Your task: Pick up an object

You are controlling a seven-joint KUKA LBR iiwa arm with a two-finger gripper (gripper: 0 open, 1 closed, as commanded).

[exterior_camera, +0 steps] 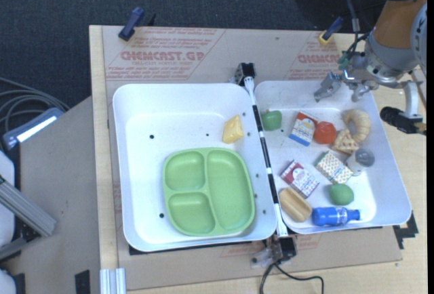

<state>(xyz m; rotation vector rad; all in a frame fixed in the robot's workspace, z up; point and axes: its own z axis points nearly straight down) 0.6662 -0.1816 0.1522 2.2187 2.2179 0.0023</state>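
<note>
- Camera view: two white bins are seen side by side on the counter (169, 55), the left bin (135, 123) holding a green divided tray (207, 191) and a small yellow wedge (232, 129) near its right wall.
- In the right bin (390, 171) the loose objects are gathered; no single one is marked out as the task's thing.
- A blue bottle (334, 216) is laid on its side near the front wall, its long axis running left to right, cap end toward the right.
- A hot-dog bun (294, 204) lies just beside it, long axis slanting from upper left to lower right.
- A croissant (358, 123) is curved along the far right, its length running roughly top to bottom.
- A red-and-white carton (302, 129), a red tomato-like piece (325, 132), a green round piece (272, 120) and a checked packet (333, 166) are also seen.
- The claw (342, 85) is held over the bin's far rim, its fingers spread apart, with nothing between them and nothing touched.
- The arm (397, 22) is cut off at the upper right; several small items are too blurred to be named.
</note>
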